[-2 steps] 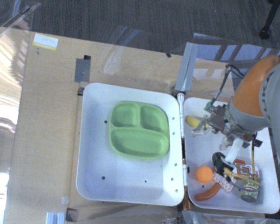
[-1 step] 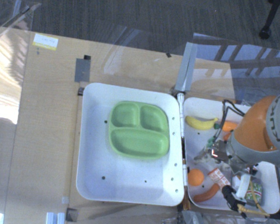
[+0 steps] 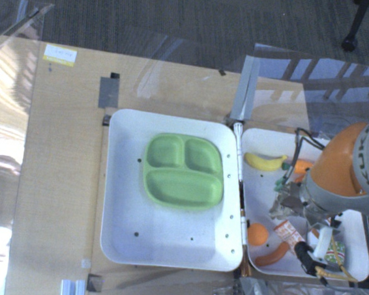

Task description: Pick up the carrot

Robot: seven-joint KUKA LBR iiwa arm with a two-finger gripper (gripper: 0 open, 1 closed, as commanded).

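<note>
Two white bins sit side by side, and the gripper (image 3: pixel 288 207) hangs low over the right bin (image 3: pixel 360 242), a dark metal cluster under the arm's orange band; how wide it stands, or whether it has hold of anything, cannot be told. Just beyond the gripper lies the carrot (image 3: pixel 300 166), a smooth bright-orange piece half hidden by the arm, beside a curved yellow banana (image 3: pixel 265 161). On the gripper's near side sit a round orange (image 3: pixel 258 234), a glossy reddish-brown sausage (image 3: pixel 271 253) and a red-and-white packet (image 3: pixel 288 232) whose print is too small to read. Well off to the gripper's left, the left bin (image 3: pixel 162 239) holds a matte green plate (image 3: pixel 184 171) with three rounded compartments. A yellow label (image 3: pixel 60 54) is stuck to the wooden bench (image 3: pixel 56 182); its writing is illegible.
</note>
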